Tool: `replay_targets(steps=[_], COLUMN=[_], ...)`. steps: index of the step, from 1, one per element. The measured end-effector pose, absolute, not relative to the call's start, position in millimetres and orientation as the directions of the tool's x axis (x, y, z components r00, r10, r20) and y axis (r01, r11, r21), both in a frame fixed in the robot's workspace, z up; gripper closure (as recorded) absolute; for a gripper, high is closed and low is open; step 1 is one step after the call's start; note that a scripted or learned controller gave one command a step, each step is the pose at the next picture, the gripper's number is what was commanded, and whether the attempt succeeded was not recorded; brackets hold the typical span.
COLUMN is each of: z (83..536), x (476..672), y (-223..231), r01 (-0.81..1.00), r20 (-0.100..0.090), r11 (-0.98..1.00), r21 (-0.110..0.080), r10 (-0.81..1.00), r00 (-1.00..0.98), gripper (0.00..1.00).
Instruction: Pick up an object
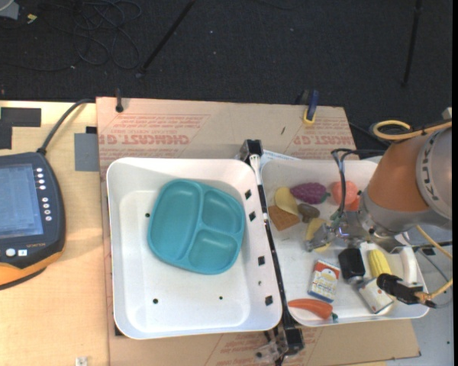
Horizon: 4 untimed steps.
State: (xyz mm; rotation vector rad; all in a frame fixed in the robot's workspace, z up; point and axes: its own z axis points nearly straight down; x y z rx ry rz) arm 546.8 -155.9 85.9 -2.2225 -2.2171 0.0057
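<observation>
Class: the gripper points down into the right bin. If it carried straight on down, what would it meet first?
Probably the bare white floor of the right bin beneath the two-finger gripper, close beside the tan wedge-shaped block; depth is unclear from this slanted view.

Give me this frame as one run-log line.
arm: over right white bin | gripper: low among clutter, near brown wedge-shaped block | grasp: none seen | left white bin: teal divided plate

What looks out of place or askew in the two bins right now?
The teal divided plate sits tilted in the left bin, not squared to its walls. An orange-red item lies on the right bin's front rim, partly overhanging it.
</observation>
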Motion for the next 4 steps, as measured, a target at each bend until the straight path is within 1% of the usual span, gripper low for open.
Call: replay_targets(steps=[1, 2, 3, 4], z=[94, 94, 85, 86], x=[546.5, 546.4, 587.5, 522.6], y=[-155, -155, -164, -172], r01=[1.0, 1.0, 1.0, 1.0], r20=[0.002, 0.002, 0.001, 0.002], r11=[-0.005, -0.006, 0.0, -0.001], r21=[-0.008, -0.008, -0.005, -0.005], r10=[1.0, 1.0, 1.0, 1.0], r00=[0.005, 0.006, 0.0, 0.001], gripper=[1.0, 0.0, 0.0, 0.0])
